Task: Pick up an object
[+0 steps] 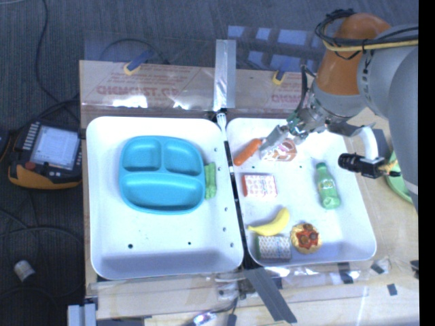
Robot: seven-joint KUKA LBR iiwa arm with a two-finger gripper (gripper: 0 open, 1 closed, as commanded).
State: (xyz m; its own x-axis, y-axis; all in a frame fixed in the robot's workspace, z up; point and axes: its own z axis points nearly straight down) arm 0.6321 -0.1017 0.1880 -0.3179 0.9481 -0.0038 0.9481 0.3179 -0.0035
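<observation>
Two bins side by side: the left bin [102, 250] holds a divided tray [162, 173] with a small stick-shaped item [210, 180] just beside its right edge. In the right bin [360, 246], my gripper [280, 137] sits over the far-left part, a carrot [246, 151] left of it and a round packet [283, 151] just under it. A flat packet [260, 185] lies mid-bin, a bottle [327, 185] to its right, and a banana [270, 223], a can [274, 248] and a pizza piece [306, 237] along the near edge.

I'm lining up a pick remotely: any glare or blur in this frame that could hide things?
Camera view: glare on the clear plastic sheet behind the bins; gripper soft and blurred over the right bin; blue tray evenly lit.
</observation>
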